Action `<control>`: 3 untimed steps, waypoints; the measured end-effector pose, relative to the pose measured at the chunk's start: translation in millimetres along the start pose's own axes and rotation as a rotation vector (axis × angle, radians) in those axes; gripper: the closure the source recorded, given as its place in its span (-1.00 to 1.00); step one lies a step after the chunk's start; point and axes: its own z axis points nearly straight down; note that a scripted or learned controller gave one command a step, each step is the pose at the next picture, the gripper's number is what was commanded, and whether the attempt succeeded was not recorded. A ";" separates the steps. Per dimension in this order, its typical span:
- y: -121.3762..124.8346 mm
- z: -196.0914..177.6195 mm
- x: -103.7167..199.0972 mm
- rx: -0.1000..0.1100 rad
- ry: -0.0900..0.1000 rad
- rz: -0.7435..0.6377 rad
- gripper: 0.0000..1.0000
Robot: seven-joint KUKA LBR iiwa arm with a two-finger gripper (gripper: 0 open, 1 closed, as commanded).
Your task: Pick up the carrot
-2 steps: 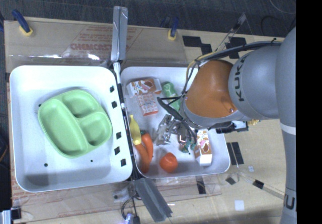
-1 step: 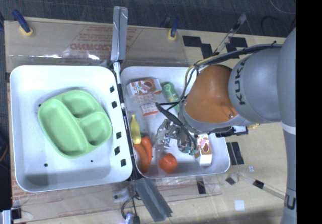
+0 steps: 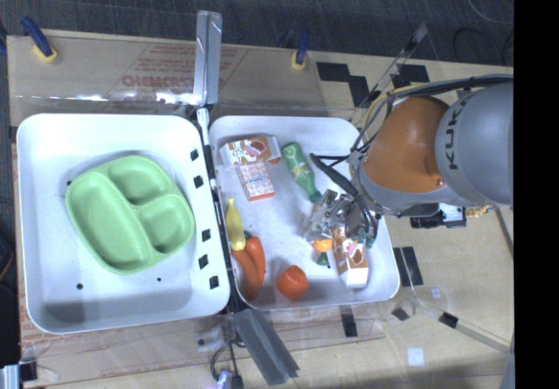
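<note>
My hand (image 3: 336, 223) hangs low over the right-hand shallow white plastic bin (image 3: 288, 128), down among the clutter near its front right corner, and I cannot tell from here how far it is parted or whether it has anything in it. The long orange carrot (image 3: 251, 263) lies well to the side of me, against the bin's left wall near the front, tight beside the slim yellow banana-shaped piece (image 3: 234, 225) and close to the round orange-red tomato-like ball (image 3: 293, 281). To do this step well, I judge I should lift clear, cross to that wall, line my fingers across the carrot's narrow width rather than along it, and come down on its middle so the wall and the yellow piece do not block one finger. Counting: two white bins, one light green three-compartment plastic plate (image 3: 131, 211) in the left bin (image 3: 52, 309); in the right bin one carrot, one yellow piece, one round ball, one green bottle-shaped item (image 3: 300, 169), two flat printed packets (image 3: 251, 168) near the back, and one small printed carton (image 3: 352, 260) by my hand. Two blue clamps (image 3: 37, 36) pin the desk (image 3: 454, 291) covering.
</note>
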 end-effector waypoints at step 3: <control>39.3 2.2 51.0 0.001 0.007 0.257 1.00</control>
